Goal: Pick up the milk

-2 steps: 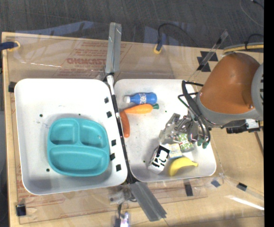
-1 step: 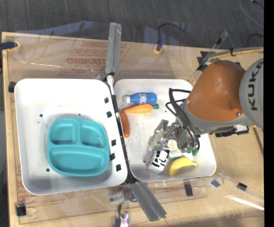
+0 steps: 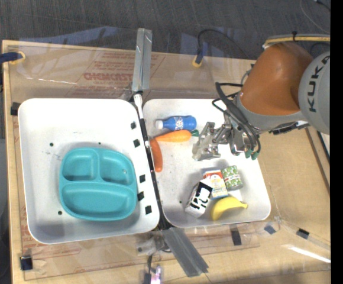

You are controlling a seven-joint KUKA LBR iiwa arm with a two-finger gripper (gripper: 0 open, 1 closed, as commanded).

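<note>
Two white bins sit side by side on the desk (image 3: 53,70). The left bin (image 3: 35,123) holds a teal divided plate (image 3: 97,183); the right bin (image 3: 257,203) holds everything else. The milk (image 3: 207,192), a small carton, lies tipped on its side near the right bin's front edge, touching a yellow banana (image 3: 226,207) and just beside a small green box (image 3: 232,177). An orange carrot (image 3: 174,137) and a blue bottle (image 3: 176,123) lie toward the back. The jaws (image 3: 210,144) hang over the middle of the right bin, apart from the carton and behind it, with nothing between the fingers; how wide they stand I cannot tell. Judging by this, the arm is poised above the clutter so it can descend on the carton without brushing the carrot.
</note>
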